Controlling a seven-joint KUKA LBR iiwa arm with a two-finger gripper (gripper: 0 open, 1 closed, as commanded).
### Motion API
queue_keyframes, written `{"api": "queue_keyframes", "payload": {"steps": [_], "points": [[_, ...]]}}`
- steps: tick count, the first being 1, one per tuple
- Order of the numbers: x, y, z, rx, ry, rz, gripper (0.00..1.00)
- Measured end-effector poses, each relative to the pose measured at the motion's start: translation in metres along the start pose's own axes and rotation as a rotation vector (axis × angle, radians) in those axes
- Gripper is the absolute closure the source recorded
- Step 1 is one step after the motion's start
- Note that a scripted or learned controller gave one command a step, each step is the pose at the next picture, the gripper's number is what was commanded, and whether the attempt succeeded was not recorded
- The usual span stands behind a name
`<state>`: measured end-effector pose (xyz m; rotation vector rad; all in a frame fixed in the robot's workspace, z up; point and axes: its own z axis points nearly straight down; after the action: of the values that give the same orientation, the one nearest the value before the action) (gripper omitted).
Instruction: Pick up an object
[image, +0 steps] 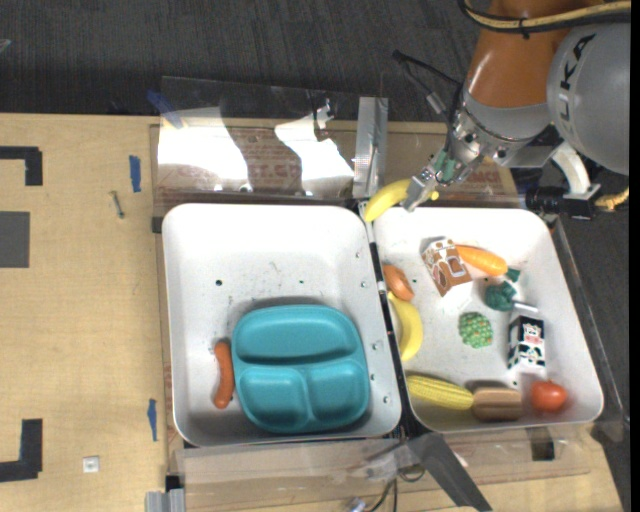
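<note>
Banana: a yellow banana hangs at the far rim between the 2 bins, its upper end pinched between the fingers of the gripper.
Grip: clamped on the banana's tip alone, so my guess is the hold is thin; a slow, straight lift would suit it, with no swing.
Risk: the long free end may lever out or catch the shared rim.
Right bin: white, shallow, crowded with a carrot, a small carton, a green ball, a second banana, corn, a tomato.
Left bin: a teal tray and a sausage beside it.
Room: bench of pale board, clear sheeting behind the bins.
</note>
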<state>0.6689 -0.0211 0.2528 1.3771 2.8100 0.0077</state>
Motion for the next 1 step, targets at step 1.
{"api": "queue_keyframes", "payload": {"steps": [1], "points": [[0.0245,0.0095,-0.0133,0.003,0.003,-0.158,1.00]]}}
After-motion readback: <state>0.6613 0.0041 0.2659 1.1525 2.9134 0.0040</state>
